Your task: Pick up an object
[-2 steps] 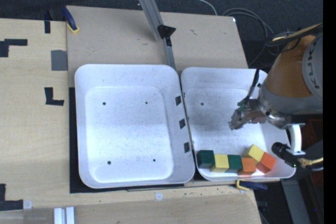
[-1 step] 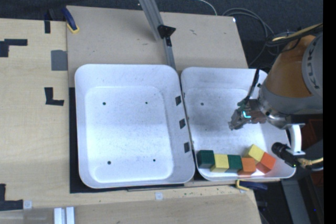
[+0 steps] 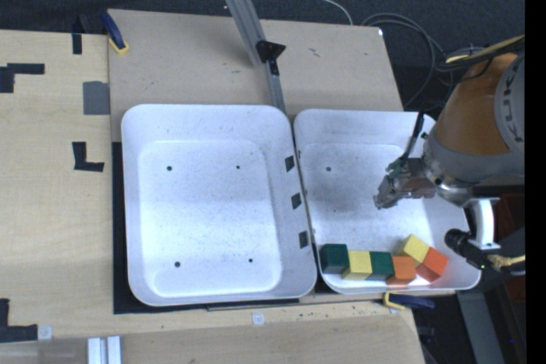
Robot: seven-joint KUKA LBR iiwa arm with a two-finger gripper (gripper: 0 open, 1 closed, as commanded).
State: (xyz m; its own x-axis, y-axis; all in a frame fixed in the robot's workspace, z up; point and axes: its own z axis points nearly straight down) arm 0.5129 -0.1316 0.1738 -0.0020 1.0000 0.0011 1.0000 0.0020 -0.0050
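A: status on the arm (image 3: 482,128)?
B: reaching in from the right, orange band above the wrist. Gripper (image 3: 386,193) hangs over the mid part of the right bin (image 3: 358,128), pointing left/down. Nothing visible between its tips. Open or closed: can't tell, too blurry and small from this angle.

A: where are the blocks?
B: all in the right bin, bunched along the near edge. Left to right: dark green block (image 3: 333,257), yellow block (image 3: 359,262), another green block (image 3: 380,266), orange block (image 3: 403,268). Those four sit in a row, touching. Then a second yellow block (image 3: 416,247) tilted, just behind the orange one, and a red-orange block (image 3: 432,262) tilted beside it, near the bin's right corner.

A: gripper vs blocks?
B: apart. Gripper is above and behind the row, closest to the tilted yellow one, no contact.

A: left bin (image 3: 205,119)?
B: white, a few dark specks on the floor. Bins sit side by side, rims touching w/ black clips at the seam.
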